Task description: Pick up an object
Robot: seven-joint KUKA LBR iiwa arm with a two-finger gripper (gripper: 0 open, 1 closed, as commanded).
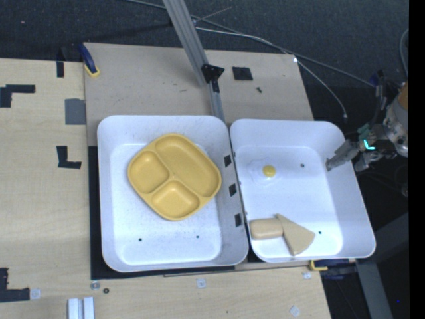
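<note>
A yellow divided plate lies in the left bin. In the right bin sit a small yellow round piece near the middle, a tan block at the front, and a tan wedge touching the block's right side. My gripper hangs at the right bin's right rim, above and outside the objects, with nothing between its fingers. Its grey fingers point left and down toward the bin.
A grey metal pole slants down from the top to the gap between the bins. Thin cables run across the dark floor behind. A blue and yellow clamp sits at the bench's back left corner.
</note>
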